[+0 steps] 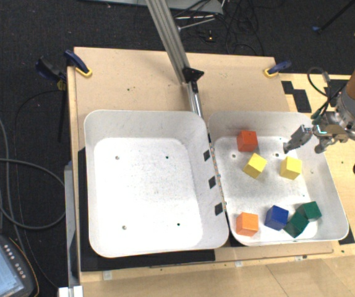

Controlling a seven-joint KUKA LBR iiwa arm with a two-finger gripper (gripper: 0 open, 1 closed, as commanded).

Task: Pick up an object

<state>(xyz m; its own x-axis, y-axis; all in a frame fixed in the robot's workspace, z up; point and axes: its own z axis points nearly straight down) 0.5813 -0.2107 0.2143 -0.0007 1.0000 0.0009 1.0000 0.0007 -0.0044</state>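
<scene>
Camera view, pincer (307, 142) open above right bin (332, 184), holding nothing

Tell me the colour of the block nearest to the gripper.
Yellow. The block lies just below the gripper in the right bin, clearest in the camera view.

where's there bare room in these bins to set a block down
The left bin has its whole floor bare. In the right bin, a free strip runs down the middle, between the yellow cubes above and the bottom row. Crowded: the near edge, with the orange cube, blue cube and green cubes, and the top right under the gripper.
</scene>
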